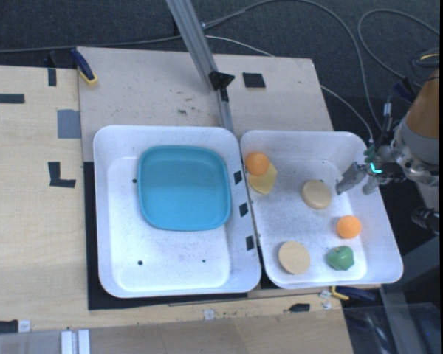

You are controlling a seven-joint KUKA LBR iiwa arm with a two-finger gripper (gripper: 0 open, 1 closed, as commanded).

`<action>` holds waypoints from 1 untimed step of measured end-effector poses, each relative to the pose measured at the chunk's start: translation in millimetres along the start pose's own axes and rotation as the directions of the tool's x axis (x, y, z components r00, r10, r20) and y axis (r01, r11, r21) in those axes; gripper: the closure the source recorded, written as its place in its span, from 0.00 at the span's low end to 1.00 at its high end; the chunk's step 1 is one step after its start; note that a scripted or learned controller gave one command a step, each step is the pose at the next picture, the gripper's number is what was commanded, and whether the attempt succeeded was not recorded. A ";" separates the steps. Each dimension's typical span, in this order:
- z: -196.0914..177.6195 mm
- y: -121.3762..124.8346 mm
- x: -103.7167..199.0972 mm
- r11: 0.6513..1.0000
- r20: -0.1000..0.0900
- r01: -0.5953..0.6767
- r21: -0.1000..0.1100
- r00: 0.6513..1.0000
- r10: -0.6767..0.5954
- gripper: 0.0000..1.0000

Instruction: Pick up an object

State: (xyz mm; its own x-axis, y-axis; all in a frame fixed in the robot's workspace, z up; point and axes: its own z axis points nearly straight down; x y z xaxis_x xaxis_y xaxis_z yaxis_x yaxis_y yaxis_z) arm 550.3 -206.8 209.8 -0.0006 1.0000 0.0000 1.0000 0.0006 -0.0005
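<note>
The right bin (280,144) holds several small objects. An orange ball (258,164) rests against a yellow piece (266,181) at its left wall. A beige round piece (317,195) lies near the middle, and a second orange ball (348,227) sits to the right of it. A tan disc (293,257) and a green object (341,258) lie along the front. My gripper (359,180) hangs over the bin's right side, just right of the beige round piece. It is open, with nothing between its fingers.
The left bin (111,198) holds a large blue square plate (184,187). A grey metal pole (196,39) slants in from the top towards the gap between the bins. Cables lie on the dark floor at the upper right.
</note>
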 end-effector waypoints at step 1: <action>0.0 0.0 0.0 1.000 0.000 0.000 0.000 1.000 0.000 0.00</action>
State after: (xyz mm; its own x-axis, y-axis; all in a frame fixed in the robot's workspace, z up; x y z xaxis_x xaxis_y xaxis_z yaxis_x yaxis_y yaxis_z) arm 550.3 -206.8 209.8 -0.0006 1.0000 0.0000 1.0000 0.0006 -0.0006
